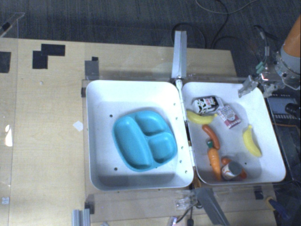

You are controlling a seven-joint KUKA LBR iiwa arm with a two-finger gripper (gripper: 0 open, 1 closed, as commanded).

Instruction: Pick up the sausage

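A wooden counter (42,140) is carrying two shallow white bins side by side. The left bin (101,102) is holding a blue compartment tray (144,139), which is lying flat near the middle of that bin, turned at a slant to the bin's walls.

The right bin (270,140) is holding the loose items. The sausage (211,134), reddish orange and short, is lying toward the bin's left wall, roughly midway between the far and near edges. Just below it, a carrot (214,161) with a green top is lying along the same line, its top close to the sausage's near end. A banana (201,118) is lying against the left wall just beyond the sausage, and a black-and-white carton (206,104) is sitting right above that banana. A small pink packet (229,116) is lying just beside the carton, toward the bin's middle. A second banana (251,141) is lying near the right wall. A can (232,170) with a grey lid is resting near the bin's near edge, just beside the carrot's tip.

The arm is reaching in at the counter's far right corner, and the hand (256,83) is hanging over the far right corner of the right bin, well apart from the sausage. Whether the hand is spread or pressed together, I cannot tell. Nothing is showing between its tips.
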